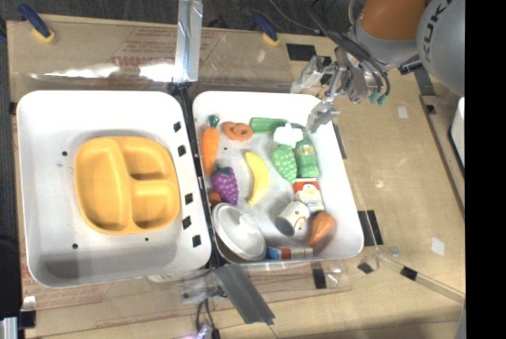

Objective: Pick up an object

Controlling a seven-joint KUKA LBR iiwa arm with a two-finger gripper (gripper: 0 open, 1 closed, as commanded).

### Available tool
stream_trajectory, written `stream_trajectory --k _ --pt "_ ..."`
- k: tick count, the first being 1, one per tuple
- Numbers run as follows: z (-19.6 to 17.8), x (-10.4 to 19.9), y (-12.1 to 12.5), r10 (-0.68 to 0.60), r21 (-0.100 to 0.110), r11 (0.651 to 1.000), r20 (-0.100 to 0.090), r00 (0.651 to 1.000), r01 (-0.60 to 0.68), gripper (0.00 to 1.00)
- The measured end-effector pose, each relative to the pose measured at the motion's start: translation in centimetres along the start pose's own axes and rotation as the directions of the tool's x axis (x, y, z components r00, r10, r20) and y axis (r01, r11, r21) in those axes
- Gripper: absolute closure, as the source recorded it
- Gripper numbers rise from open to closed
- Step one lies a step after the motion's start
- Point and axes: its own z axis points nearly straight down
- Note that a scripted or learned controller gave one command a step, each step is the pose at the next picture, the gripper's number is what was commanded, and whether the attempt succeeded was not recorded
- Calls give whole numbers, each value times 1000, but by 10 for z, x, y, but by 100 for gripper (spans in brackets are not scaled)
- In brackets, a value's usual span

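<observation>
The right bin (346,195) serves as the landmark. Nearest the camera, along its front wall, lie a small blue-and-red tube (289,253) and a round metal bowl (237,231) in the front left corner. Just beside the bowl, toward the front right corner, sit a white mug (295,217) and a brown pear-shaped toy (321,227), with a red-and-white carton (308,193) touching the mug from behind. Further in, around the bin's middle, a bunch of purple grapes (224,185) lies by the left wall, a banana (258,176) just right of it, then a bumpy green vegetable (285,161) and a green box (306,158). An orange carrot (209,152) runs along the left wall. Near the back wall are a small orange pumpkin-like toy (236,130) and a green cucumber (268,124).

In the left bin (32,124), beside the right bin's left wall, sits a yellow divided plate (126,183).

The gripper (322,114) hangs over the right bin's back right corner, above the rim, with nothing seen between its fingers; I cannot tell whether they are spread or pressed together.
</observation>
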Motion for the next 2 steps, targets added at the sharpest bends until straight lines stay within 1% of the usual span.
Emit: stream_trajectory --k 1,2 --pt "137 3 19 47 -7 999 -17 999 -47 0" --pt "144 31 68 92 -3 996 -2 996 -92 0"
